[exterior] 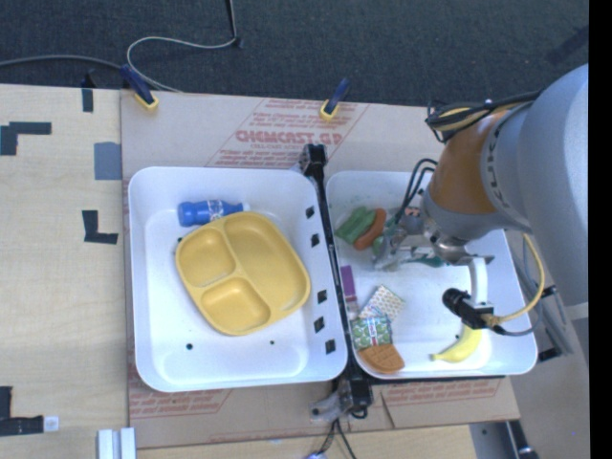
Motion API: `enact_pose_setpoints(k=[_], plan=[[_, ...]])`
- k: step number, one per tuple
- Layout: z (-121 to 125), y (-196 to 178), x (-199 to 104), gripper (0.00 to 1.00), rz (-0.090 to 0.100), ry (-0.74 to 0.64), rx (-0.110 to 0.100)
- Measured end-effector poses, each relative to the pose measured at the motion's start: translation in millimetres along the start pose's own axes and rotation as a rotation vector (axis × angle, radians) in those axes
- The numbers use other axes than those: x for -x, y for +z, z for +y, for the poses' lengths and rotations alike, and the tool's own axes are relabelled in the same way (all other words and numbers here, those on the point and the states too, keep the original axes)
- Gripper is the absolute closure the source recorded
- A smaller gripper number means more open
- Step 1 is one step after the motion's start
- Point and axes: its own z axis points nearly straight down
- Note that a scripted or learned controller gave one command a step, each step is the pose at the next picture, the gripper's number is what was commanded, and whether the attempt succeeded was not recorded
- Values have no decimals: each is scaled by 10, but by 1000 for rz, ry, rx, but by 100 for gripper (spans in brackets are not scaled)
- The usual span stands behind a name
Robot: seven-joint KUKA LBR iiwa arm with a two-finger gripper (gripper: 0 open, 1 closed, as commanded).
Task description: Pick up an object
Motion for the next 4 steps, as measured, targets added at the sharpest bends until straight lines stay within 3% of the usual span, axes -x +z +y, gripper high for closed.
enact_pose_setpoints(k=[1, 2, 3, 4], plan=[[0, 0, 0, 0, 0, 0, 0], [-2, -91, -7, 100, 1, -1, -1], [-3, -90, -7, 0, 1, -1, -2], [-5, -181, -15, 100, 3, -1, -3]])
